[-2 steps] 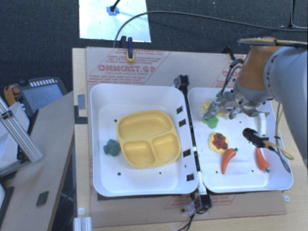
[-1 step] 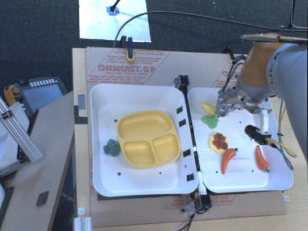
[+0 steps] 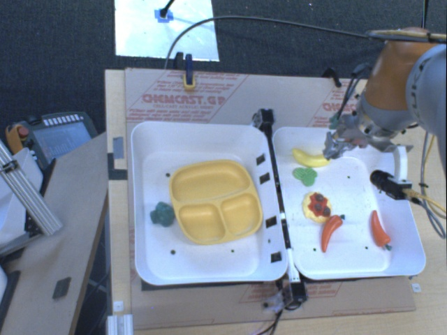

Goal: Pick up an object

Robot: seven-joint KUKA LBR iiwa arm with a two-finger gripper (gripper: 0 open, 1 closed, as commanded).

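One end effector (image 3: pixel 334 147) just beside banana (image 3: pixel 310 159).

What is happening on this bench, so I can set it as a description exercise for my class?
A grey and orange robot arm reaches in from the right, its gripper low over the right bin, at the right end of a toy banana. Nothing is seen lifted. That bin also holds a green piece, a small pizza, a red chilli and a carrot. The left bin holds a yellow divided tray with a broccoli floret beside it.
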